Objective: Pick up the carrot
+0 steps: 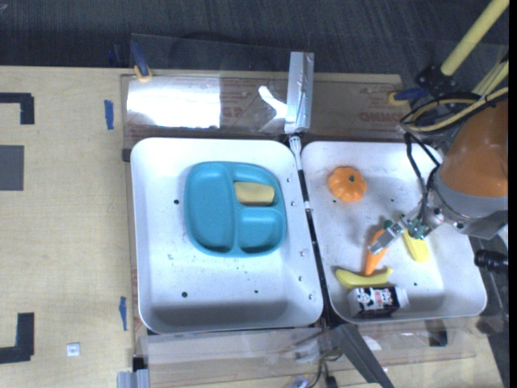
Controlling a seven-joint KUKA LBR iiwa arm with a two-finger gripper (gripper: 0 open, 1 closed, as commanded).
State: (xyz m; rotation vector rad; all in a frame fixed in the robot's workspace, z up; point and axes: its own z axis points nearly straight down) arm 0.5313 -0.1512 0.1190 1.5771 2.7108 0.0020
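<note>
I have the gripper point(393, 231) low inside the right bin point(460, 297), sitting at the top end of the carrot point(374, 255), which lies at a slant in the middle of that bin with its lower tip touching the banana point(362, 276). How the pincer stands I cannot tell; its tip is small and partly merged with the carrot's end from this angle.

My judgement of the step: I am at the grasp itself. To do it well I would want the pincer across the carrot's narrow width, not along its length, and centred a little further down its body than the very end, since a tapered, smooth plastic shape tends to squirt out when squeezed near a tip. The lift should be straight up (the banana is touching and could drag along).

The carrot looks like hard, glossy toy plastic, orange and cone-shaped. The banana is a curved yellow piece of the same sort. A small yellow block point(417, 246) lies just right of the gripper, a ribbed orange pumpkin point(346, 183) sits at the far side, and a dark boxy item point(376, 299) lies at the near edge.
</note>
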